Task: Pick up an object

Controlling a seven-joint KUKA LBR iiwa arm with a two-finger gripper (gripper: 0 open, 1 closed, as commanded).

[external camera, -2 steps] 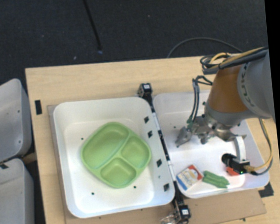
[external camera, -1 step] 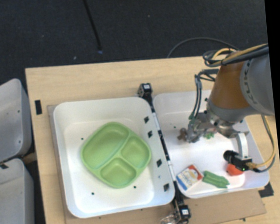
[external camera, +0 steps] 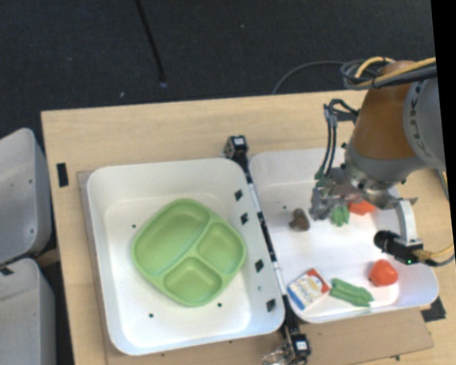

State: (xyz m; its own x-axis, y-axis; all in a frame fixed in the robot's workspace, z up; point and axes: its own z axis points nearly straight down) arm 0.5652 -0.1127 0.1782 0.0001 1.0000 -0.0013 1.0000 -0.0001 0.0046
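Your gripper (external camera: 338, 205) sits low in the right bin (external camera: 291, 171), near its middle toward the right edge, over a small green piece (external camera: 340, 216) with an orange piece (external camera: 361, 208) touching beside it. You can't tell from here whether it's spread or pinching. Brown lump (external camera: 299, 220) lies just left of it. Red ball (external camera: 383, 273), green pod (external camera: 351, 292) and a white packet (external camera: 307, 289) sit along the bin's near edge. Left bin (external camera: 104, 230) carries a green divided plate (external camera: 189, 251) at its middle.
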